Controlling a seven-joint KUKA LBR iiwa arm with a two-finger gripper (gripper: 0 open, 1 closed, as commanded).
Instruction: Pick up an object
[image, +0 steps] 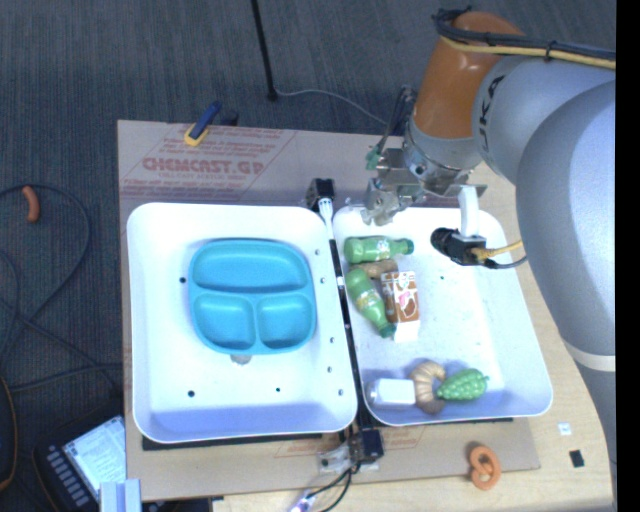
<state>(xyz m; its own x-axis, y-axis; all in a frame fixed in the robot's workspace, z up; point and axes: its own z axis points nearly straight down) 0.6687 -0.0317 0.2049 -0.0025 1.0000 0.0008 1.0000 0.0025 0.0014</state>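
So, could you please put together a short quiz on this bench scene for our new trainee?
1. True or false: the blue tray lies in the left bin.
2. Which item lies nearest the gripper? A) green bottle B) pretzel C) blue marker
3. Fill in: the small carton lies in the ____ bin.

Key: 1 true; 2 A; 3 right.
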